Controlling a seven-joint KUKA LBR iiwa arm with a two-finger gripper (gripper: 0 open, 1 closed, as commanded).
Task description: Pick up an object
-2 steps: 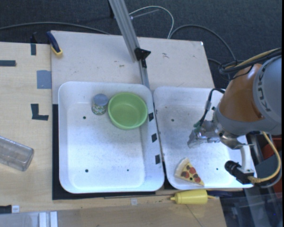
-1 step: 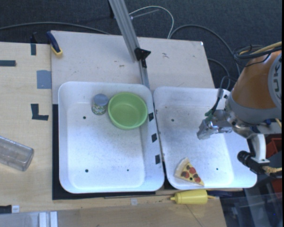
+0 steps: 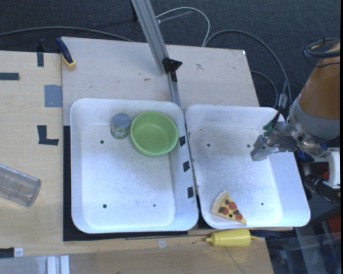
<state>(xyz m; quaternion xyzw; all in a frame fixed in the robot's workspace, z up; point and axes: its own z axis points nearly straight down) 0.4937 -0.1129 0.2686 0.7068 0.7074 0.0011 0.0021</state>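
A toy pizza slice [image 3: 227, 207] lies near the front of the right bin [image 3: 217, 119]. In the left bin [image 3: 91, 210] a green bowl [image 3: 154, 133] sits at the back, with a small grey-lidded can [image 3: 120, 125] touching its left side. My gripper [image 3: 259, 151] hangs over the right bin's right side, well behind and to the right of the pizza slice. Nothing shows between its fingers.
A yellow mustard bottle [image 3: 228, 238] lies on the bench just in front of the right bin. A clear plastic tumbler [image 3: 11, 183] lies at far left. A grey metal pole [image 3: 151, 27] slants over the back, and cables run behind the bins.
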